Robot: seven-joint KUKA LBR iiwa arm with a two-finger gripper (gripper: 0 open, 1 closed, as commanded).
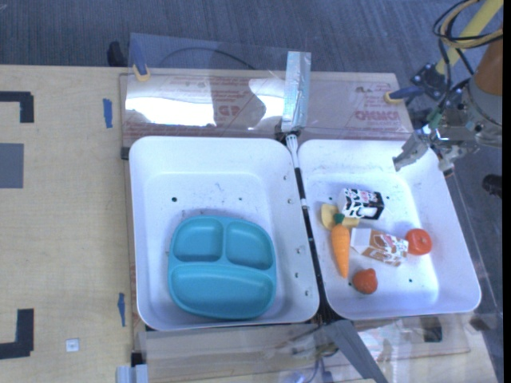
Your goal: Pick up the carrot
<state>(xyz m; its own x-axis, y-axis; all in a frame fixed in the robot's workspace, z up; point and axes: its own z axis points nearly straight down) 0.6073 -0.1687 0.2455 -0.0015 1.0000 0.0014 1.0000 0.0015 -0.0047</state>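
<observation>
the counter (56, 214) is pale wood, and it carries two shallow white bins side by side. the left bin (152, 174) holds a teal divided plate (223, 267) with three compartments, lying flat toward the near side. the right bin (455, 278) holds the small items, all gathered in its middle.

the arm comes in from the upper right, grey with yellow cables looped above it. its tool (421, 152) hangs over the far right corner of the right bin, well apart from the items. it has nothing in it, and whether it is spread or closed i cannot tell from this slant.

the carrot (341, 247) lies on the bin floor near the left wall of the right bin, orange, its green top toward the far side and its tip pointing nearer. a black and white carton (362, 203) sits just beyond it, with a small yellow piece (329, 215) touching the carrot's top. to its right lies a white and orange packet (385, 246). a tomato (418, 242) rests just right of the packet, and a smaller red piece (365, 281), perhaps a strawberry, sits near the carrot's tip.
</observation>
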